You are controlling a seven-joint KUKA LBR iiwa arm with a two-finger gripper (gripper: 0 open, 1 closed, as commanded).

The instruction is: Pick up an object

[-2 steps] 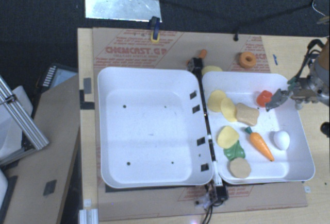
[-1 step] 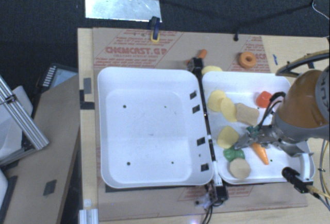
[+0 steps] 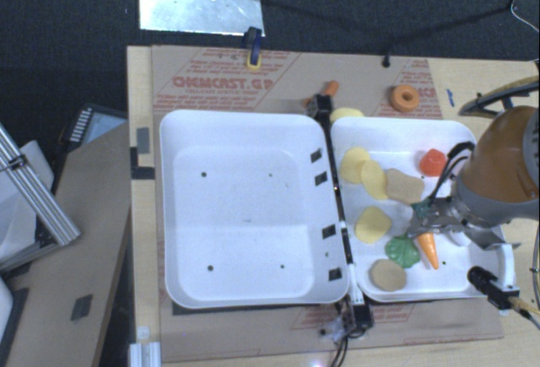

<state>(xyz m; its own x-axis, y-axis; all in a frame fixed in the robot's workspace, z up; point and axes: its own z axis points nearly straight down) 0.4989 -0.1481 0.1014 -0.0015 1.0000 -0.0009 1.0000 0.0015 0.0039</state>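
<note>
Arm [image 3: 498,171] enters from right edge of frame, grey with orange band, bent down over the right bin [image 3: 451,131]. Pincer [image 3: 428,226] sits low in the middle of that bin, right above the orange carrot [image 3: 429,250] and just beside the green leafy piece [image 3: 402,251]. Can't tell how wide the pincer is set or whether it has hold of anything; the wrist and cables hide the tips.

Right bin contents: red-orange tomato-like piece [image 3: 433,161] at upper right; two yellow pieces [image 3: 364,170] touching each other at upper left; tan slice [image 3: 404,186] just right of them; another yellow piece [image 3: 372,224] mid-left; round tan piece [image 3: 388,275] near the lower rim, just below the green piece. Carrot tilted, tip pointing down-frame, touching the green piece or nearly so.

Left bin [image 3: 181,213] fills centre of frame. Orange ring [image 3: 405,98] lies on the counter [image 3: 215,78] above the right bin, outside it. Pale yellow object [image 3: 346,114] at the right bin's top-left rim.
</note>
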